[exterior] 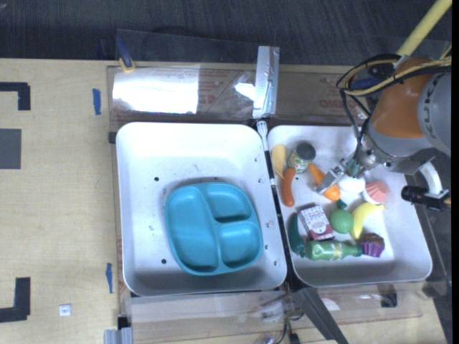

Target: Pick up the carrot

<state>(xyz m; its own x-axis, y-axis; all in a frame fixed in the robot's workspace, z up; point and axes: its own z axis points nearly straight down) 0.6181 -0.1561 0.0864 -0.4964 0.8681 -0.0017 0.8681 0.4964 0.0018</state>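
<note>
The carrot, a slim orange stick, lies along the left wall of the right bin, pointing toward and away from me. My gripper hangs low over the middle of that bin, about a hand's width to the right of the carrot and apart from it. It sits just above a small orange piece and a white ball. The grey arm with its orange band reaches in from the upper right and hides the bin's far right corner.
Packed around the gripper are a pink cupcake, a banana, a green lime, a red-and-white box, a green bottle and a grey can. The left bin holds a blue divided plate.
</note>
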